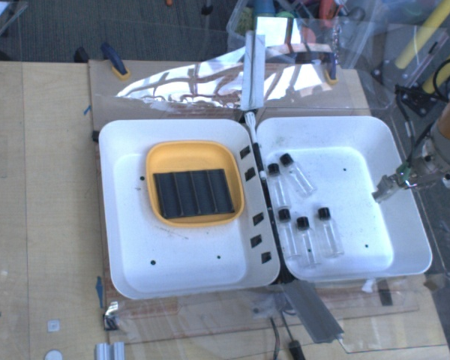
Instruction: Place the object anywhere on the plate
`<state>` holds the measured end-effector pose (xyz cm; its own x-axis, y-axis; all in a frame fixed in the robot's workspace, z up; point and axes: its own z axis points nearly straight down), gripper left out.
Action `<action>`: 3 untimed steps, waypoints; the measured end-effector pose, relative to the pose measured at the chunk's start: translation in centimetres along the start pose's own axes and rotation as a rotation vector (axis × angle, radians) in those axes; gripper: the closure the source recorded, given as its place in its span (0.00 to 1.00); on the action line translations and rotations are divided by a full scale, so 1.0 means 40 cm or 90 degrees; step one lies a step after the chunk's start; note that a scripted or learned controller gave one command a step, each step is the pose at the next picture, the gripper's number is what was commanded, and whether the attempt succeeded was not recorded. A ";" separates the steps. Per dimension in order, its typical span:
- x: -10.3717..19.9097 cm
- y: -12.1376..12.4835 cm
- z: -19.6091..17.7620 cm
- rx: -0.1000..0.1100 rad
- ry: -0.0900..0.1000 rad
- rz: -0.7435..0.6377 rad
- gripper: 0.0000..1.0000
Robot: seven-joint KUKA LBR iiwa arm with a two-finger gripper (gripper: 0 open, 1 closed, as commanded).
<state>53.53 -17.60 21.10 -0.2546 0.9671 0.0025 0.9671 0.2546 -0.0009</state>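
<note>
Five small clear vials with black caps lie in the right bin (375,137), all toward the divider side of my gripper (384,190), which hangs over that bin's right wall, near its rim. My fingers are a blur at this size, so I cannot tell whether they are parted or pressed together; nothing shows between them. Between me and the nearest vial (328,232) lies a broad stretch of bare white floor.

That vial lies with its long axis running roughly away from the camera, cap at the far end. Two more, (304,238) and (287,231), lie just beside it, aligned much the same. The upper pair, (295,172) and (277,184), lie close to the divider; the first is angled, cap up-left.

Beyond the divider, in the left bin (124,201), sits the yellow plate (195,152), with a dark ribbed block (193,193) lying on it.
</note>
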 end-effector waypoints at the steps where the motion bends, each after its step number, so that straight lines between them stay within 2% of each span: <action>1: 0.006 -0.100 -0.057 0.000 -0.001 -0.155 1.00; 2: -0.083 -0.157 -0.111 -0.002 -0.004 -0.276 1.00; 3: -0.078 -0.161 -0.112 -0.001 -0.003 -0.432 1.00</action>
<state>48.10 -22.26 25.57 -0.8048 0.5935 -0.0024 0.5935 0.8049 0.0014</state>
